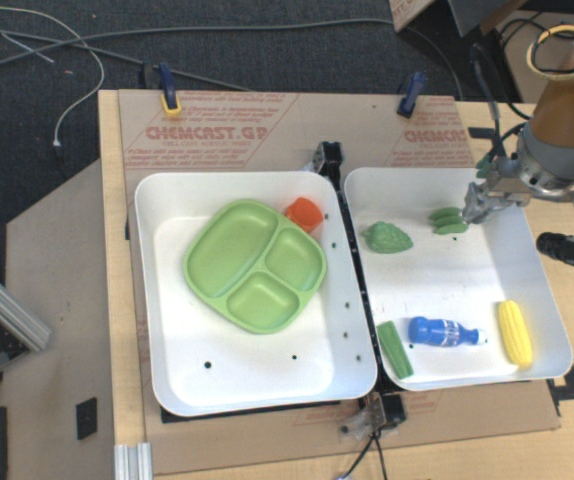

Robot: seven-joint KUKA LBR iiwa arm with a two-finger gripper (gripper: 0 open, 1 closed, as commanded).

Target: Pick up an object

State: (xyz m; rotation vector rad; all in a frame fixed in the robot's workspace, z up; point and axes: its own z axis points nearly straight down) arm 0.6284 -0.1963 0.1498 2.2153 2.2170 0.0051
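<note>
Gripper [474, 206]: low at the far edge of the right bin [539, 268], touching a small green piece [449, 222]; grip state could not be told. Same bin: green leafy lump [387, 237] just left of that piece; along the near side, green stick [395, 349], blue bottle [442, 333], yellow corn cob [514, 332]. Left bin [167, 368]: green divided plate [255, 265], orange item [305, 213] at its far corner. Cardboard sheet [217, 128] beneath: printed "CHEMCAST GP" in red, twice, the right printing partly covered.

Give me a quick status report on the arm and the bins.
Gripper low in right bin, at a green piece; grasp unconfirmed. Leafy green piece close beside it. Corn, blue bottle lie apart.
</note>
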